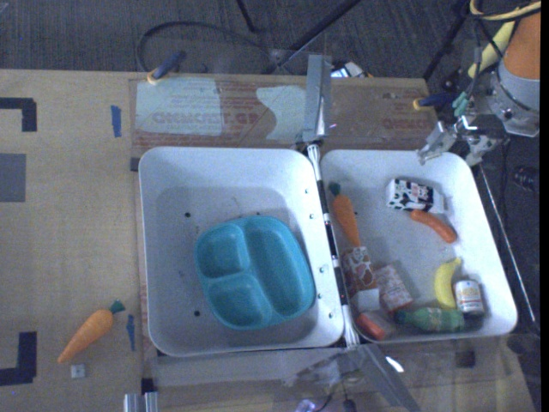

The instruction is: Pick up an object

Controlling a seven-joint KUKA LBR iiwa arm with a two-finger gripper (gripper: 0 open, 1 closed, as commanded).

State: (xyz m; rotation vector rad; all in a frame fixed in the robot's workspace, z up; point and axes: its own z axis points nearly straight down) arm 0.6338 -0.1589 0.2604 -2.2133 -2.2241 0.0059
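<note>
Claw (450, 142) hangs over the far right corner of the right bin (502, 294), at the end of the grey arm (519, 88); its tips are a small blur against the rim, so I cannot tell how far apart they stand, and nothing shows between them.

Candidates all lie in that bin. A black-and-white carton (413, 195) is nearest, just below the claw, with a sausage (434, 225) almost touching its near edge. A carrot (345, 215) runs along the left wall. Near the front lie two small cartons (377, 280), a banana (445, 282), a can (468, 297) and a green bottle (433, 318), packed close. The left bin (163, 178) holds a blue tray (253, 269), and a second carrot (86, 334) sits out on the counter (69, 230), well apart.

Risks, as I judge them: a descent from here could strike the rim or the corner wall. Going for the carton, a tip could land on the sausage and shove both aside. In the front cluster the tips may straddle two things and close on neither. Round items such as the banana or bottle could roll or squirt out.
</note>
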